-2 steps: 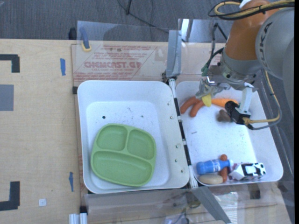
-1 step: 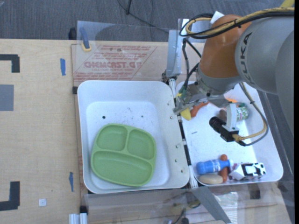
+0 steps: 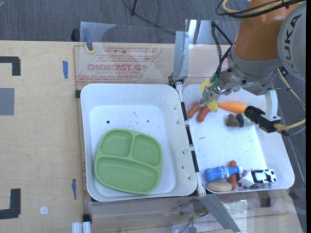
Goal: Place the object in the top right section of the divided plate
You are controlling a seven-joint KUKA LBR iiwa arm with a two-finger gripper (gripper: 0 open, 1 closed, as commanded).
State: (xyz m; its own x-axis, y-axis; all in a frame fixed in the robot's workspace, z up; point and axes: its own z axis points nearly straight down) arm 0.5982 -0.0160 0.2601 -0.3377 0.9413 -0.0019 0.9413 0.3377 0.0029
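Observation:
The green divided plate [image 3: 128, 161] lies in the left bin [image 3: 97, 101], with two small sections on its far side and one large section nearer the front. My gripper [image 3: 211, 97] is low over the far left corner of the right bin [image 3: 252, 144]. It sits right above two orange-red sausages [image 3: 199, 111] that lie side by side. An orange carrot [image 3: 232, 107] lies just to the right of it. Nothing can be made out inside the gripper.
A brown lump [image 3: 234, 121] rests beside the carrot. Along the right bin's front wall lie a blue bottle [image 3: 218, 173], a small red piece [image 3: 233, 174], a beige piece [image 3: 219, 186] and a black-and-white toy [image 3: 262, 177]. Cables hang from the arm over the right bin's right side.

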